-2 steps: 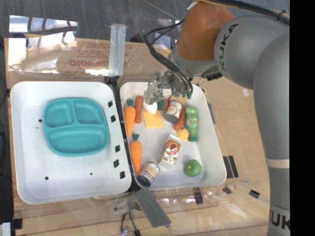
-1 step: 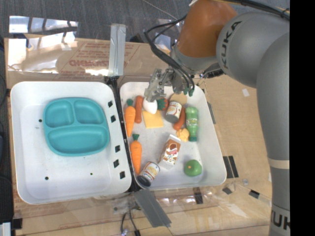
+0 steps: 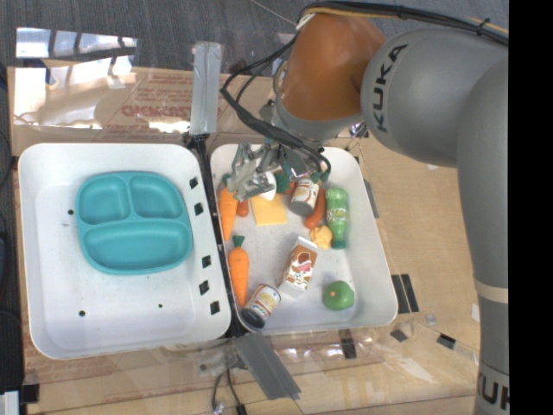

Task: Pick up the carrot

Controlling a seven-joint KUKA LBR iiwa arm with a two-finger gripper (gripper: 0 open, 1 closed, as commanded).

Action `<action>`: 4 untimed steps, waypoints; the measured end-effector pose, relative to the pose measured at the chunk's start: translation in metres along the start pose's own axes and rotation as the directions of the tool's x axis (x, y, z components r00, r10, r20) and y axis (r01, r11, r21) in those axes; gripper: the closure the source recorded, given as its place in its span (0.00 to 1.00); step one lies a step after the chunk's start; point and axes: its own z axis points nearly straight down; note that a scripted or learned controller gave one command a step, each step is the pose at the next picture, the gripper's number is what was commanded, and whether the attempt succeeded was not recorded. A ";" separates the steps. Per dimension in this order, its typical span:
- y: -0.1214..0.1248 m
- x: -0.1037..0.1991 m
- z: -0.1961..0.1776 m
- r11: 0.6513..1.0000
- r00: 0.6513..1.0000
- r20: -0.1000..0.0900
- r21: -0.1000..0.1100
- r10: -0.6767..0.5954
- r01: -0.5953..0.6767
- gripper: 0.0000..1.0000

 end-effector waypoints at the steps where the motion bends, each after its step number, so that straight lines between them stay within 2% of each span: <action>1: 0.010 0.004 0.000 0.905 0.905 0.000 -0.001 -0.425 0.425 1.00; 2: -0.041 0.048 0.069 0.887 0.887 -0.004 -0.004 -0.463 0.463 1.00; 3: 0.016 0.053 -0.001 0.703 0.703 0.004 0.005 -0.711 0.711 1.00; 4: 0.083 0.053 -0.054 0.485 0.485 0.003 0.006 -0.874 0.874 1.00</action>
